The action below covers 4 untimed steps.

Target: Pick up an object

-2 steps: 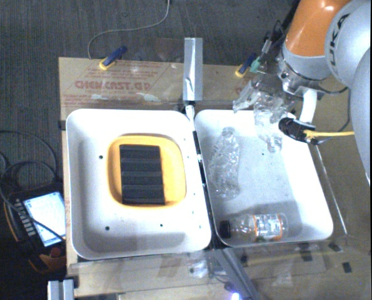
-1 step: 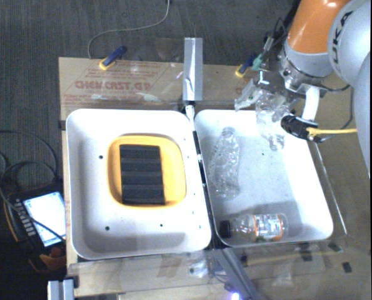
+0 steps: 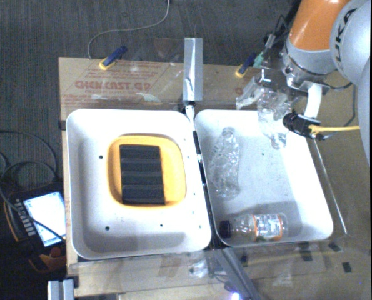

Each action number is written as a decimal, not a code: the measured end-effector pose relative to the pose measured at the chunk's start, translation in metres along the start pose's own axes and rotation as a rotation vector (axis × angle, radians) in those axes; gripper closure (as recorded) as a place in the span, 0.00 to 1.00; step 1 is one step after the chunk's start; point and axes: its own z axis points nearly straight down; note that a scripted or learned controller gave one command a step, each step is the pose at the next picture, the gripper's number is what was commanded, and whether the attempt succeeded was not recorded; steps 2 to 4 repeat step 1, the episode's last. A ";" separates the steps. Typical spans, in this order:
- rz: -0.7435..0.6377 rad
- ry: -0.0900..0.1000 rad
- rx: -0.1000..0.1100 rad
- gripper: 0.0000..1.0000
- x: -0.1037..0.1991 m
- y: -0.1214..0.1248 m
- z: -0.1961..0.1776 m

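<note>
Crumpled clear bottle [image 3: 271, 119] hangs at the jaws [image 3: 268, 99], whose grip I cannot tell.

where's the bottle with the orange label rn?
The bottle with the orange label lies on its side along the near edge of the right bin, toward that bin's near-left corner, just below the crumpled clear bottle.
</note>
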 end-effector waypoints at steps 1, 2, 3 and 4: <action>0.000 -0.002 0.002 1.00 0.000 0.000 -0.008; 0.000 -0.002 0.002 1.00 0.000 0.000 -0.008; 0.000 -0.002 0.002 1.00 0.000 0.000 -0.008; 0.000 -0.002 0.002 1.00 0.000 0.000 -0.008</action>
